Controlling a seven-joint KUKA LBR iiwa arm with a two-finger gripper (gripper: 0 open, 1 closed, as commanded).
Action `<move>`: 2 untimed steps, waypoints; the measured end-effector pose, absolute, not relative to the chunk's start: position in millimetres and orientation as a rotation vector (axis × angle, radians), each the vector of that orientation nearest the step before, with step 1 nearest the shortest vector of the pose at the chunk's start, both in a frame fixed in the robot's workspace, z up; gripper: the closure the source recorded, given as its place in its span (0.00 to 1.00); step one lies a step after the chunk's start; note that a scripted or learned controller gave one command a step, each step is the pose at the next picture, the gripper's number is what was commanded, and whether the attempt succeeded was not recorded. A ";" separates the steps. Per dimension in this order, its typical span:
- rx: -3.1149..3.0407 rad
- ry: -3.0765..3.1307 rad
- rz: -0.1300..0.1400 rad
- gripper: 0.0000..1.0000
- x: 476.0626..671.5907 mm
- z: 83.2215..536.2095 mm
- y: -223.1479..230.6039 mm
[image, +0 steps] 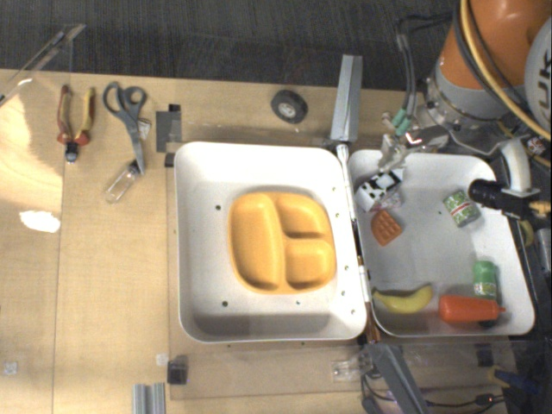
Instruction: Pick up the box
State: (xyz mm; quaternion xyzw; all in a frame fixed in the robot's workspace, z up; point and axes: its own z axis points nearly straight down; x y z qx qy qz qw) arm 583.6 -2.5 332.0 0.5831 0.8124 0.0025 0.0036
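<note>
The gripper (pixel 392 149) hovers over the small black-and-white patterned box (pixel 376 186) in the right white bin's (pixel 431 257) far-left corner; finger state unclear. Next: descend and close.

Pale wooden bench (pixel 86 300) fills the near ground. Dark grey carpeted floor (pixel 216 15) runs along the far side. Bright glare patch on the bench at far left. Loose on the bench: red-handled pliers (pixel 72 121), grey scissors (pixel 129 119), a black tape roll (pixel 289 106). A grey metal bracket (pixel 348 97) stands upright at the far edge.
</note>
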 end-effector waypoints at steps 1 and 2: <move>1.289 2.857 0.004 1.00 571.9 326.4 -14.2; 0.798 3.030 0.005 1.00 553.0 276.8 10.6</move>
